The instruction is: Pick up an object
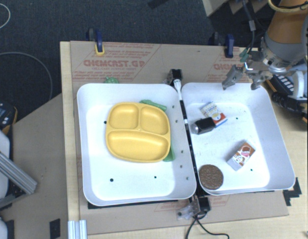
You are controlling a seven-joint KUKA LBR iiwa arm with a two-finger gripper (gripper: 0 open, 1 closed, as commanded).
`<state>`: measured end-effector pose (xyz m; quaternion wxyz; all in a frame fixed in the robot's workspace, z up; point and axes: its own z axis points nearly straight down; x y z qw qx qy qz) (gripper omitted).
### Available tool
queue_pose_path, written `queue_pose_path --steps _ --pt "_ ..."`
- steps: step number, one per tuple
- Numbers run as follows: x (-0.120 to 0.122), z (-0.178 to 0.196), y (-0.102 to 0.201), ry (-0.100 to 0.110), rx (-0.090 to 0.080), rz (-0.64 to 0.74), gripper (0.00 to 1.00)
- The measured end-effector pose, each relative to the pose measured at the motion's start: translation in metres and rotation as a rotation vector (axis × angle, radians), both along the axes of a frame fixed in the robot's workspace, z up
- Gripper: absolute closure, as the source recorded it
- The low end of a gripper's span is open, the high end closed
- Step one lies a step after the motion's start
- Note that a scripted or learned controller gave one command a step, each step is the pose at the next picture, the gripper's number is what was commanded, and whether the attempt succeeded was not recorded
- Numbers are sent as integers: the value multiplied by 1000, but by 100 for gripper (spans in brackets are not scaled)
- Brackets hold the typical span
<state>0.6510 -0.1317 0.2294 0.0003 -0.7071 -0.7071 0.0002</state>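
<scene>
Four loose items lie in the right bin [273, 113]: a small white carton with red and blue print [214, 113] toward the bin's far-left part, a black block [204, 125] touching that carton's near-left side, a second carton with red markings [241, 156] toward the bin's near-right part, and a brown round disc [211, 177] at the bin's near-left corner. The gripper [243, 77] hangs over the bin's far rim, fingers spread apart and holding nothing, well apart from every item. Beside the right bin, the left bin [91, 148] holds a yellow divided tray [138, 132] with something green [154, 104] showing under the tray's far edge.
</scene>
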Motion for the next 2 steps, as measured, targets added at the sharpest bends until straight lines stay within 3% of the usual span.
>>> queue_pose_path --steps 1,2 --pt "-50 -130 -19 -9 -4 0 0" --pt "-118 -111 -51 3 2 -5 0"
